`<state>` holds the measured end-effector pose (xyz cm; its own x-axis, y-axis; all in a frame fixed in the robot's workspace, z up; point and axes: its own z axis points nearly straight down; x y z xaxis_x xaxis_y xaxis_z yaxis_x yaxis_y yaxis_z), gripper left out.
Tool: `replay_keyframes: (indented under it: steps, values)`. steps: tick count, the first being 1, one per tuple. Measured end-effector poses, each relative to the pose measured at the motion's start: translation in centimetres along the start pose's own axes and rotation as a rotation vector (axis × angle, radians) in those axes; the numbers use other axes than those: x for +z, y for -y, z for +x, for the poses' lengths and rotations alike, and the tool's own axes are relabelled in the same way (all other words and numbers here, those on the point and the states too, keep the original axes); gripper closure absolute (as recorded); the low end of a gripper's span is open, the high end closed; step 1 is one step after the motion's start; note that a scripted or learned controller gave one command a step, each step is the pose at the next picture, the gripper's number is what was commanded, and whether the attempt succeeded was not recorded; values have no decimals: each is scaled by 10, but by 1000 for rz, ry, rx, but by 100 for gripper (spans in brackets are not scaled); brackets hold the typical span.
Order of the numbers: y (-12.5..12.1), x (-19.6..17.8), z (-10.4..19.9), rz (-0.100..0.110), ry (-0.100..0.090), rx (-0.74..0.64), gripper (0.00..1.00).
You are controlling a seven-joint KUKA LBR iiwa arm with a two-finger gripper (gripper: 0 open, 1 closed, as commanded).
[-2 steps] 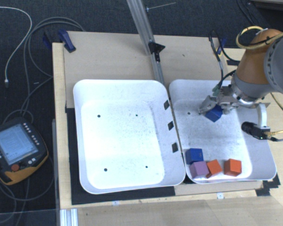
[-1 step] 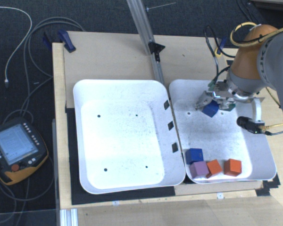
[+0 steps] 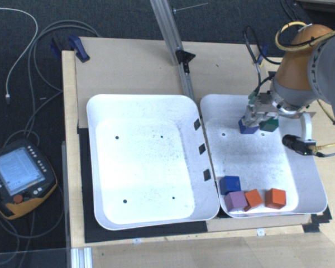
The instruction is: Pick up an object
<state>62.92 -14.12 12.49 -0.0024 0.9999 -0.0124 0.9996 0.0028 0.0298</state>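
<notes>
Over the far part of the right-hand shallow white plastic bin (image 3: 301,202) I see the grey arm with its orange band (image 3: 295,66) reaching in from the right, and its gripper (image 3: 257,121) is down among two things: a small dark blue block (image 3: 247,128) under its left side and a green block (image 3: 269,125) just beside that on the right. I cannot tell from my screen how its fingers stand, or whether either block sits between them. Along that bin's near edge lie a blue cube (image 3: 230,183), a lilac cube (image 3: 235,200), an orange cube (image 3: 253,199) and a second orange cube (image 3: 276,197). Both bins rest on my pale wooden counter (image 3: 70,149).
</notes>
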Motion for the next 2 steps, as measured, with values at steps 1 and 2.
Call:
replay_keyframes:
  steps: [1,2]
  values:
    - [1,2,0,4,0,0,0]
    - [4,-35,-15,25,-11,2,0]
